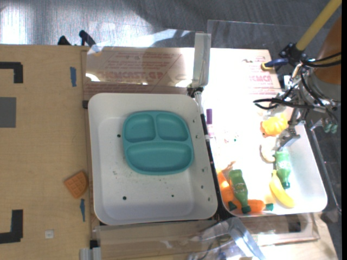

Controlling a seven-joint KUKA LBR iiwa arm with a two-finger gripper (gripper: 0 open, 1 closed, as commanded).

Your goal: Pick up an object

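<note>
The gripper (289,137) hangs low in the right bin (244,102); whether it grips anything cannot be told, since glare and cables blur it. A yellow toy (272,125) sits at its ten o'clock, a green bottle (282,166) just below at six, likely the target. A banana (281,193) lies beyond. The teal divided plate (158,141) occupies the left bin (103,145), at nine o'clock.

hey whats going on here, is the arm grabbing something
A robot arm reaches in from the right over the right-hand bin, its gripper low among toy food: a yellow piece, a green bottle, a banana and another green bottle. Nothing can be seen held between its fingers. The left bin holds a teal divided plate.
</note>
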